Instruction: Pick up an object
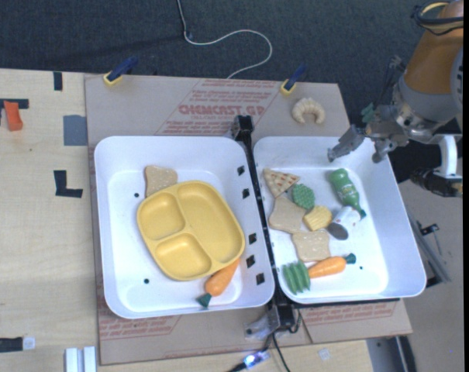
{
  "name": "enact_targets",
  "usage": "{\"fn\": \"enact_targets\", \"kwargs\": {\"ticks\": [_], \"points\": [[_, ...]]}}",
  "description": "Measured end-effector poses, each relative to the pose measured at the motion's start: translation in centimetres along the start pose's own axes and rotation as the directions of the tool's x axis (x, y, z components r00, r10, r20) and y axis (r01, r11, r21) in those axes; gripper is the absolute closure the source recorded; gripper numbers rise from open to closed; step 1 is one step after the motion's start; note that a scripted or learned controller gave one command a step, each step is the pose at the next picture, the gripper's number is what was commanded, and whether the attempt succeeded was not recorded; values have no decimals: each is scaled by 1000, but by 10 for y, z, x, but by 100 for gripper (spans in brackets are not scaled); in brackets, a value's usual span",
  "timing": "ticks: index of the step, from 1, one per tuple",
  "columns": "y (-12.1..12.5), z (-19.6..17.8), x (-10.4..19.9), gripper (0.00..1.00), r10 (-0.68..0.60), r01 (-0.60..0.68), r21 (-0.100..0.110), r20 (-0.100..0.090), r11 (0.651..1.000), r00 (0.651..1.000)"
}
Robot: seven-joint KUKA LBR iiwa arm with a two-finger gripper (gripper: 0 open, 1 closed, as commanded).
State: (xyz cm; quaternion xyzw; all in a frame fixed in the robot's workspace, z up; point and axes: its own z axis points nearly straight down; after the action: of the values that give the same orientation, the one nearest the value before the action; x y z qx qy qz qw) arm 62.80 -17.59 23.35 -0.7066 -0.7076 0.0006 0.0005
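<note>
Toy carrot [220, 280] in left bin [110, 208], near table's [32, 208] front edge; claw [360, 146] spread, above right bin's [401, 231] far edge.

The wooden bench [32, 231] carries a cardboard sheet [218, 107] (printed in red, clamped at its far corners), on which two white bins sit touching: the left bin [114, 208] and the right bin [389, 231]. A croissant [308, 111] lies beyond them.
</note>
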Motion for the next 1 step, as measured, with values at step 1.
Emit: {"fn": "enact_targets", "kwargs": {"ticks": [1], "points": [[3, 62, 8, 0, -1, 1, 5, 0, 1000, 1000]]}}
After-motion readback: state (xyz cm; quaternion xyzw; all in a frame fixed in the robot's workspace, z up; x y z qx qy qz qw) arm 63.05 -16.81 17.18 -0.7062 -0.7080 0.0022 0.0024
